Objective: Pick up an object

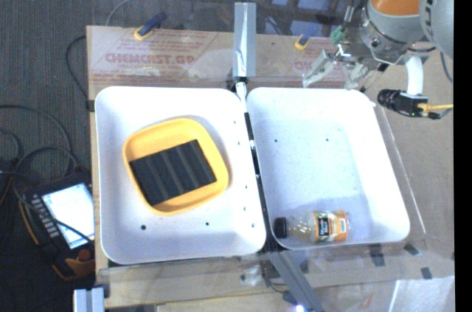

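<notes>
A small clear bottle [313,226] with a black cap and an orange label lies on its side at the front edge of the right bin [324,156]. In the left bin [118,229] sits a yellow dish [147,142] holding a black ridged block [177,170]. My gripper [334,80] hangs over the far rim of the right bin, well away from the bottle. Its fingers are spread open with nothing between them.
A grey metal post [244,37] rises at the back between the two bins. A cardboard sheet [162,60] with two clamps lies behind the bins. A tablet [63,211] and cables are on the floor to the left.
</notes>
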### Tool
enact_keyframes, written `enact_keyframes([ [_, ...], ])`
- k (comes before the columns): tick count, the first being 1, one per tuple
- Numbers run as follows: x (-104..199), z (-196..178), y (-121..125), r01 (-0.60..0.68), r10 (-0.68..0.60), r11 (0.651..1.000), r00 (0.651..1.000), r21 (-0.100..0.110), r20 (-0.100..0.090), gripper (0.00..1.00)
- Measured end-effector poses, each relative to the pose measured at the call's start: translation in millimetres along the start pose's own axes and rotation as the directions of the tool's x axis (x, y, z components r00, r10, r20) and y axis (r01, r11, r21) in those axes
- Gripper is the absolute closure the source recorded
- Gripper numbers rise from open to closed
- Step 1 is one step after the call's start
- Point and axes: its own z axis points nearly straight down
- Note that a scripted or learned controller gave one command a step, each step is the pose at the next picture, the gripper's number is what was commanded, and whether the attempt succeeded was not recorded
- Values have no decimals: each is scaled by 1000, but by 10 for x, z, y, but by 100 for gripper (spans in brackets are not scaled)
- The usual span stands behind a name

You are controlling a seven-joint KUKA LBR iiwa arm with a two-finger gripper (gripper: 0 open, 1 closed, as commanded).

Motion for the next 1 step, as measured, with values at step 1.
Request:
enact_keyframes([
  [1, -19, 711, -952, 291, -291, 957, 957, -1, 0, 0],
])
